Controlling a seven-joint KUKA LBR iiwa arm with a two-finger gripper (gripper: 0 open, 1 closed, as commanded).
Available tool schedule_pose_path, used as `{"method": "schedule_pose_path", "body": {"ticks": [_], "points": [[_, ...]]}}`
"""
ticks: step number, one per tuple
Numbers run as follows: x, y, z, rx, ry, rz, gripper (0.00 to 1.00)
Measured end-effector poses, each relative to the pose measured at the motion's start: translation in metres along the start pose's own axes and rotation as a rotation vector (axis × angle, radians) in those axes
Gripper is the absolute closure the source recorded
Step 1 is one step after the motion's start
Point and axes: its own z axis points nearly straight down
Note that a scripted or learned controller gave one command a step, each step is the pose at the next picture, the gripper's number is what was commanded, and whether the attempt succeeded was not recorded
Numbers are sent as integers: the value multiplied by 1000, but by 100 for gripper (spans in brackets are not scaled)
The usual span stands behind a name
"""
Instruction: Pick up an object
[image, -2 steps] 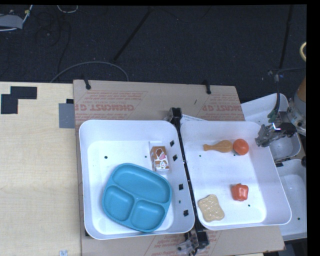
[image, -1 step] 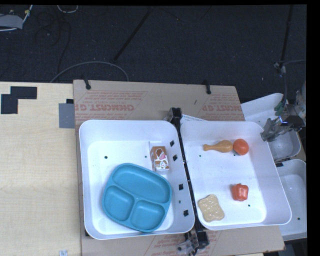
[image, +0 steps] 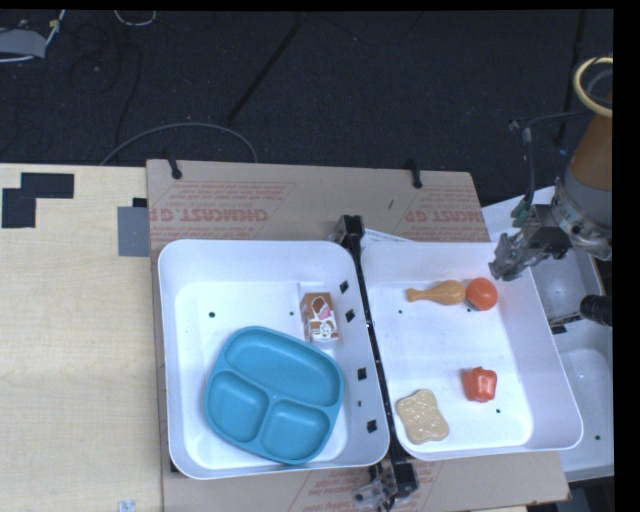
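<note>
Entry: bench with two shallow white bins, one arm, task to pick up an object.

Gripper (image: 508, 257): hangs over the far right rim of the right bin (image: 545, 330), just beside the tomato. Nothing is seen between its fingers; whether they are spread or pressed together cannot be told at this size.

Step in hand, judged: approach, with no object yet taken. Nearest candidates are the tomato and the drumstick. To do it well, the gripper should come down squarely over one item, fingers straddling its narrow width. The tomato is round and likely to roll or squirt out, so a centred pinch matters. It touches the drumstick, so a finger may knock that aside. The bin wall is close; fingers should keep clear of the rim on descent.

Right bin, contents:
- tomato (image: 482, 294), red-orange, round, far right part.
- drumstick (image: 437, 293), tan, lying flat, its thick end against the tomato's left side.
- red pepper (image: 480, 384), small, near right part, well apart from the others.
- toast slice (image: 422, 416), pale tan, flat, near left corner; probably hard to pinch from above.

Left bin (image: 180, 300), contents:
- blue divided plate (image: 272, 393), three compartments, nothing in them, filling the near half.
- small printed carton (image: 320, 317), just beyond the plate's far right edge, near the divide between bins.
</note>
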Motion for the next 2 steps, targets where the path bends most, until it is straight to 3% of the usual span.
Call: {"method": "schedule_pose_path", "body": {"ticks": [2], "points": [[93,0,1,1,0,0,100]]}}
